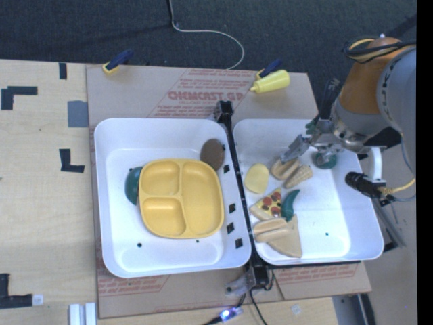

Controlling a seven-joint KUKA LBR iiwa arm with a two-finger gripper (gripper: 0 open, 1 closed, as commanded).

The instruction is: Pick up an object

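Yellow glossy three-compartment plate (181,198) lies in smooth white left bin (108,181).

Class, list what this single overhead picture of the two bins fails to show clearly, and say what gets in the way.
1. Dark teal object in the left white bin: mostly hidden under the yellow divided plate.
2. Brown rounded item: too blurred to identify.
3. Two-finger gripper: finger spacing too small and blurred to judge.
4. Grey arm: cut off by the right edge.
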